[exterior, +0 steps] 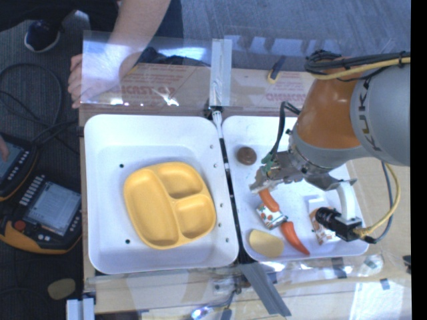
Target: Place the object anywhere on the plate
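The arm point(347, 119) reached in from the right of the frame over the right bin point(233, 129). The gripper point(265, 180) hung low at that bin's centre, touching the upper end of a carrot point(268, 199); whether it was open or closed could not be told. A brown ball point(247, 155) lay just upper left of it. The yellow plate point(169, 204) sat in the left bin point(100, 139), well apart from the carrot.

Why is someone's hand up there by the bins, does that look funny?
A bit. A person's bare hand rests on the clear plastic screen behind the left white bin. The yellow three-part plastic plate sits tilted in that bin. Nothing looks spilled or broken.
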Robot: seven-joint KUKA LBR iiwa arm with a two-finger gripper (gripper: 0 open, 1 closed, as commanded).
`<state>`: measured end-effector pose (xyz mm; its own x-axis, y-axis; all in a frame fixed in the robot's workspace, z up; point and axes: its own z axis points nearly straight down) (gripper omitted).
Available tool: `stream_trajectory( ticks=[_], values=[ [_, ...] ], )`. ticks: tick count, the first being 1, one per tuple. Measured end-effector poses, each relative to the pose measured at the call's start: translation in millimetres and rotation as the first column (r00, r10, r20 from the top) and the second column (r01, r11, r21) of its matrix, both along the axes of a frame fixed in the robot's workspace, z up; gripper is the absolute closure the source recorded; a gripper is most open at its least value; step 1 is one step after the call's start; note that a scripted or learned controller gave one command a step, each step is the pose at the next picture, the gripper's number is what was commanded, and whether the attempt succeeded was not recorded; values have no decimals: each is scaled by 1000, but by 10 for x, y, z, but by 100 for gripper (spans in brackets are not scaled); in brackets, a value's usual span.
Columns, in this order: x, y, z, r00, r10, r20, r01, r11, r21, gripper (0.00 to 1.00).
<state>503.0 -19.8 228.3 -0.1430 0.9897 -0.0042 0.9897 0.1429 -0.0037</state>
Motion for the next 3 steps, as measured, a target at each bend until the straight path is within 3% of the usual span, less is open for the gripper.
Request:
stream_trajectory(
  ticks=[1, 2, 3],
  values=[
    [-98, 629, -459, 1000, 21, -2, -21, 1000, 4, 100],
    [267, 1269, 30, 998, -63, 0, 63, 998, 1, 100],
    [269, 1263, 31, 998, -64, 1, 64, 998, 0, 0]
  ],
)
